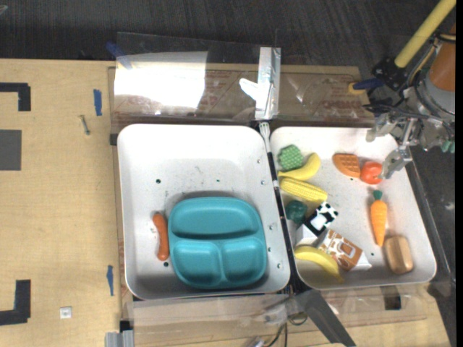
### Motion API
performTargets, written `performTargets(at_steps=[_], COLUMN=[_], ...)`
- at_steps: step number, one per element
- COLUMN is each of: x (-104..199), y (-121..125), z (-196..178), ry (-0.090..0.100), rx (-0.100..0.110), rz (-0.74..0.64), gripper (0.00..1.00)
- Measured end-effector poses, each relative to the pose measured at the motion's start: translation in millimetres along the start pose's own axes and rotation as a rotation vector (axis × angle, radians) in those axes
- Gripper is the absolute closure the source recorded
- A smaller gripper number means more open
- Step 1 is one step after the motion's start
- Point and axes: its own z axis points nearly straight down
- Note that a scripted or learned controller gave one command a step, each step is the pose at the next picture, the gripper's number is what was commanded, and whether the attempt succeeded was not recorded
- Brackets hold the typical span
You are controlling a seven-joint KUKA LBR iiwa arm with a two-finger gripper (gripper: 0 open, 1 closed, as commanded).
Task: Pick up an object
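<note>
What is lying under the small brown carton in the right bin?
The brown carton lies partly on a yellow banana-like toy and on a white card peeking out beside it. How far either extends beneath the carton is covered.

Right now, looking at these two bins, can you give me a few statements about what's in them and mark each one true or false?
1. The teal tray sits in the left bin. True.
2. The carrot lies in the left bin. False: it lies in the right bin.
3. A sausage lies just left of the tray. True.
4. The gripper holds the corn. False: the corn lies loose in the right bin, apart from the gripper.
</note>
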Motion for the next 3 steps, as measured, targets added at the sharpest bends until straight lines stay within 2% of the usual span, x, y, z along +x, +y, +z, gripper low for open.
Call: performTargets(at_steps=[1, 2, 3], x=[58, 150, 164], y=[-3, -4, 20], z=[99, 99, 98], ry=[-0.003, 0.002, -0.001], rx=[0.000, 0.000, 0.001], rz=[-0.043, 0.096, 0.020], gripper=[0.00, 0.00, 0.00])
